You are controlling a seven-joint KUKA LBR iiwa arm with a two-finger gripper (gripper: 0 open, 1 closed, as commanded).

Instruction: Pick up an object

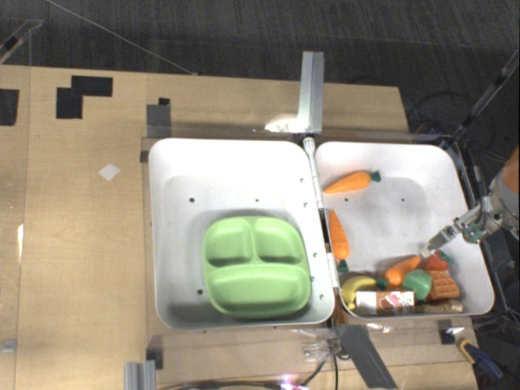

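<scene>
Toys are heaped point(410, 287) in the right bin's point(390, 157) near corner, just below and left of the gripper point(445, 238), which is seen poised above them. Whether its jaws are wide or narrow cannot be told, and nothing is seen held

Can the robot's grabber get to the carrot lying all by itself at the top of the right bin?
Probably yes. The carrot lies alone on bare white floor in the right bin, with nothing on or beside it. The gripper hangs over the same bin, with open space between them.
</scene>
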